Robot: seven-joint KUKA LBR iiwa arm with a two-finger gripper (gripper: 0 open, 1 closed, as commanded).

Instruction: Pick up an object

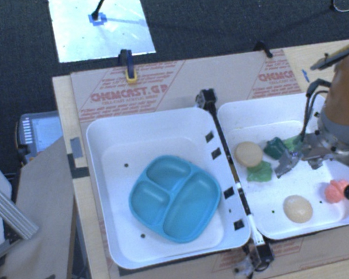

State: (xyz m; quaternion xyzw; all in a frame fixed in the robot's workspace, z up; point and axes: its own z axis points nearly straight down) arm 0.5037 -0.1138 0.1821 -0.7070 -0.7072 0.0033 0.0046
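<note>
Beige egg-shaped object (pixel 298 208) lies nearest the camera in the right bin (pixel 249 111), at about 6 o'clock from the gripper (pixel 286 162). Pink object (pixel 334 191) sits at 4 o'clock, just beside the arm. Gripper tip hangs low mid-bin; can't tell its opening. Light green piece (pixel 259 172) just beside it at 9 o'clock, dark green one (pixel 275 148) at 11, touching or nearly. Second beige ball (pixel 248 153) farther at 10. Blue plate (pixel 175 197) in left bin (pixel 152 122), well apart.

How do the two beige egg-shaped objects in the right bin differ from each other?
The upper beige egg lies near the divider, touching the green pieces; the lower beige egg lies alone near the front wall. The upper looks slightly yellower, the lower paler. Both are rounded, similar in size, and lie in the right bin.
</note>
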